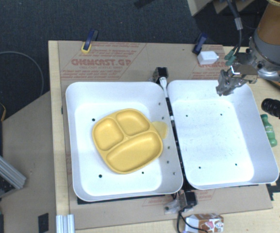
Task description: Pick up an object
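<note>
The yellow plastic plate with three sections (pixel 127 140) lies flat in the left white bin (pixel 76 106), and nothing is holding it. The right white bin (pixel 217 144) has no objects in it. The gripper (pixel 225 87) hangs over that bin's far edge, well apart from the plate; I cannot tell if it is open. The pick has not started, I think. Next it must cross over above the plate and go down.

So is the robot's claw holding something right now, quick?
Claw: over the far edge of the right bin, nothing seen in it; open or closed cannot be told. The yellow plate lies in the left bin.
</note>
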Motion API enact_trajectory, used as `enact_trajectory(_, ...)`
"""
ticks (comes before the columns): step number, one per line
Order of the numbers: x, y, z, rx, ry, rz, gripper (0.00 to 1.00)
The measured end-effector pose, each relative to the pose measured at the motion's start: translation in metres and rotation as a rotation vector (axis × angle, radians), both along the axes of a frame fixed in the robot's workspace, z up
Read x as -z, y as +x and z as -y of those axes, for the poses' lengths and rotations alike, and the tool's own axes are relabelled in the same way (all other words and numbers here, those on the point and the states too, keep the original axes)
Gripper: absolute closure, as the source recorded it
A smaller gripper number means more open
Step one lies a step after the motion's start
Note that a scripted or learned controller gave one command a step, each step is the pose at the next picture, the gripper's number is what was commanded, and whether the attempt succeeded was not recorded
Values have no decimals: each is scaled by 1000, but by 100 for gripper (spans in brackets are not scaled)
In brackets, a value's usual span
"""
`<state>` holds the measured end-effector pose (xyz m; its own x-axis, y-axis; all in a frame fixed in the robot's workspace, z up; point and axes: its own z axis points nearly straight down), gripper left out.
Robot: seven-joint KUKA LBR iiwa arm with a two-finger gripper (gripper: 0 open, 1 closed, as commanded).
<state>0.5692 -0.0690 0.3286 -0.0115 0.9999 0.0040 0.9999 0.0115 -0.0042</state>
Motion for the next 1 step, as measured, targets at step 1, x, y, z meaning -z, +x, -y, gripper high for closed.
enact_trajectory(1, 10, -35, -40, 10, -3, 0, 100)
